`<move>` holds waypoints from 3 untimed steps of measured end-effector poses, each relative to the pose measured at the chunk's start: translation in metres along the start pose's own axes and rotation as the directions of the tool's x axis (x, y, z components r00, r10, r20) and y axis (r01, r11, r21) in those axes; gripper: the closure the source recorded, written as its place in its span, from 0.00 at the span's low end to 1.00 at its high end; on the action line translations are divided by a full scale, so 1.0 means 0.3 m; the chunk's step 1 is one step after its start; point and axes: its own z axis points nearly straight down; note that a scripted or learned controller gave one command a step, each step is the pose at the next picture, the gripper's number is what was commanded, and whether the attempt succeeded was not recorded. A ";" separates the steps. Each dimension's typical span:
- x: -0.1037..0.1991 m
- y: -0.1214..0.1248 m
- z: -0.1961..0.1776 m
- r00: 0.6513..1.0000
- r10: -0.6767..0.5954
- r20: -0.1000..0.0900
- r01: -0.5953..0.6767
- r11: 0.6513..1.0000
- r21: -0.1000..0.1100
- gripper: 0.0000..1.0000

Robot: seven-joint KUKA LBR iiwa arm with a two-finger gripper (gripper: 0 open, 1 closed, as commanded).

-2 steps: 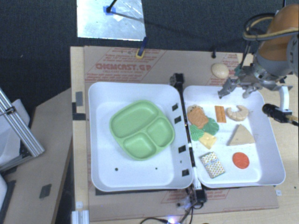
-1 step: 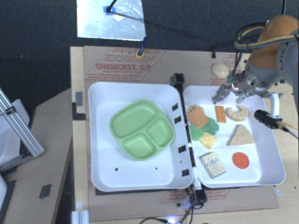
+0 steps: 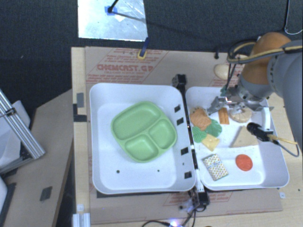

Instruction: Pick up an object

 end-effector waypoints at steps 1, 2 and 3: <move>0.001 0.003 0.064 1.000 -0.001 0.002 0.001 1.000 -0.005 0.00; 0.000 0.008 0.022 1.000 -0.002 0.002 0.002 1.000 -0.009 1.00; -0.013 0.040 -0.140 1.000 -0.001 0.002 0.001 1.000 -0.010 1.00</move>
